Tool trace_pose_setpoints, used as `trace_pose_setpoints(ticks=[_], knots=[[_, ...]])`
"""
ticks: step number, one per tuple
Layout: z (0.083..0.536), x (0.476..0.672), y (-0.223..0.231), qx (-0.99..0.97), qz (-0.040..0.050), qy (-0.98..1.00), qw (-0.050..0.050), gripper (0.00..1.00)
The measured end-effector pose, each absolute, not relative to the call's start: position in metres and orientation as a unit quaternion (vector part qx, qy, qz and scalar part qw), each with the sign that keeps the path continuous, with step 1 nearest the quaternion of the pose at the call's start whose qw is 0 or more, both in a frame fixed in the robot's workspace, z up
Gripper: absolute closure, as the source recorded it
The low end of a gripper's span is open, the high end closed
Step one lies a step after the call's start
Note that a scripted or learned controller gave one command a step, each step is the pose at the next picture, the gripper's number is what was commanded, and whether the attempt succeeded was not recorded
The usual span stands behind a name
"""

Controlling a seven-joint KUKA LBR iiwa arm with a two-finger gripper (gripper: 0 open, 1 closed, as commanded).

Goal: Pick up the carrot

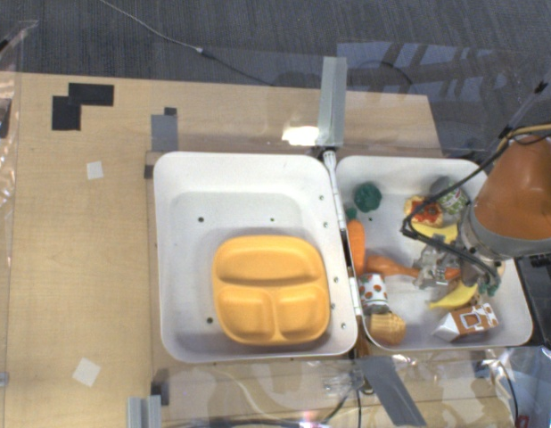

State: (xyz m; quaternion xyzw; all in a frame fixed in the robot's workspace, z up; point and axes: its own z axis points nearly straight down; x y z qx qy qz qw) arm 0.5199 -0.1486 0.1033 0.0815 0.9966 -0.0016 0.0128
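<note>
Now the arm (523, 199) is in over the right bin (522, 315), with the gripper (433, 270) low in the middle of that bin among the toy food, and whether it is open or closed I cannot tell from up here. The carrot (356, 242) lies lengthwise along the bin's left wall, apart from the gripper, with a green ball (367, 196) beyond it toward the far-left corner and a waffle cone (386, 328) at the near-left corner. Over by the near-right corner sit a banana (456, 296) and a small carton (465, 323), while the left bin (177, 266) carries a yellow tray (269, 288).
</note>
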Motion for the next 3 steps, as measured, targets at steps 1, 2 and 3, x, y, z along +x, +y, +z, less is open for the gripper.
trace_pose_setpoints(ticks=[1, 2, 3], knots=[[0.143, 0.519, -0.122, -0.049, -0.0008, 0.999, 0.006, 1.0], [0.206, 0.529, -0.069, -0.205, -0.0012, 0.979, 0.007, 1.0], [0.302, 0.52, -0.082, -0.373, -0.0035, 0.928, 0.007, 1.0]])
